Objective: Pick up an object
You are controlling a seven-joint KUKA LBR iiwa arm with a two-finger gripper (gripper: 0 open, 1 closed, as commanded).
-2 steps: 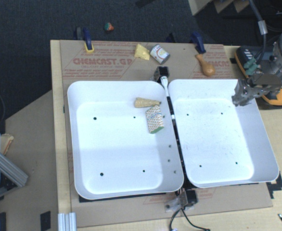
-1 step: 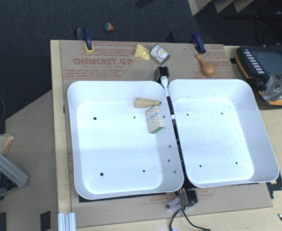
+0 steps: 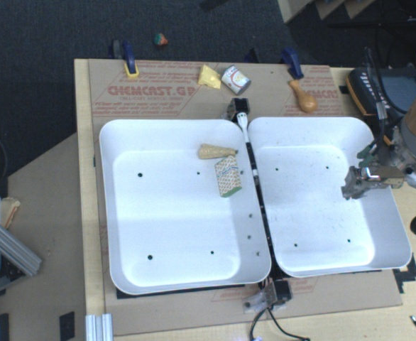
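Observation:
In the left bin lie two objects near its upper right corner: a tan elongated piece and, just below it, a pale green patterned packet. My gripper hangs over the right side of the right bin, far from both objects. I see nothing between its fingers.
On the board behind the bins lie a yellow wedge, a small white box and a wooden-coloured pear-shaped piece. Blue clamps hold the board's back edge. A small coloured ball lies on the dark floor.

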